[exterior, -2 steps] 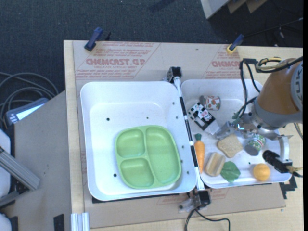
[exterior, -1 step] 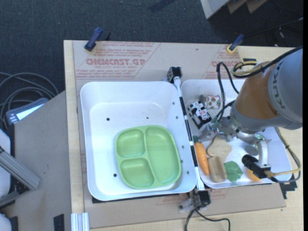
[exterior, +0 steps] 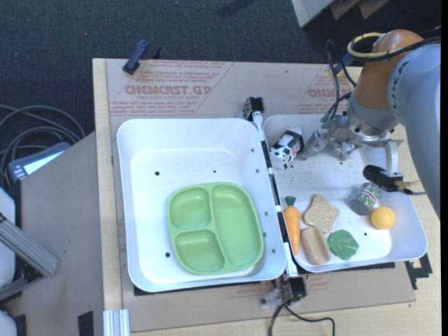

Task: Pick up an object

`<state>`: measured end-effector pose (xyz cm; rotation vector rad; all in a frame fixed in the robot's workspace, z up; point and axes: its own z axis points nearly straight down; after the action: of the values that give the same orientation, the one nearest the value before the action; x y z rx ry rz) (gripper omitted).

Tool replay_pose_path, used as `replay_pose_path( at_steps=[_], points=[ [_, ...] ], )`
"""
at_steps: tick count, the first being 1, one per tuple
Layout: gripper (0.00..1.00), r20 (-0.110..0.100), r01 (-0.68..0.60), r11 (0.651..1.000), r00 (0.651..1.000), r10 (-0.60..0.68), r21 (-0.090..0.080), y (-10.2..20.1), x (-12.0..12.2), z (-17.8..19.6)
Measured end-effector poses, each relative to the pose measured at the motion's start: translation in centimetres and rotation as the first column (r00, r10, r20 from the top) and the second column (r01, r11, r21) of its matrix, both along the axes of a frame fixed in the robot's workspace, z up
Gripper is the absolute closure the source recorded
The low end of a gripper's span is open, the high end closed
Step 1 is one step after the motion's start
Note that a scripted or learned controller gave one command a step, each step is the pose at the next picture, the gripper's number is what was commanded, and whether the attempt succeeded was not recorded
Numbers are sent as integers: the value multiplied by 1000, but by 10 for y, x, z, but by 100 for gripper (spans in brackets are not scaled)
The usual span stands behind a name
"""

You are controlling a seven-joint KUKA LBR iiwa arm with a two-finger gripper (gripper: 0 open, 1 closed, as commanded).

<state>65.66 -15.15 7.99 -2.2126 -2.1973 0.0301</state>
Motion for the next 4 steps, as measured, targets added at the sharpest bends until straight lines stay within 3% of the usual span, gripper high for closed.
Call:
replay_pose_path(
  at_steps=[1,2,3,4],
  points=[
    [0,15,-3,1000,1000,3,-3,-43,6,21],
    [100,10,-3,1000,1000,3,-3,-42,5,30],
    [100,15,-8,1000,1000,8,1,50,7,68],
    [100,29,-8,1000,1000,8,-2,110,-45,105]
  ],
)
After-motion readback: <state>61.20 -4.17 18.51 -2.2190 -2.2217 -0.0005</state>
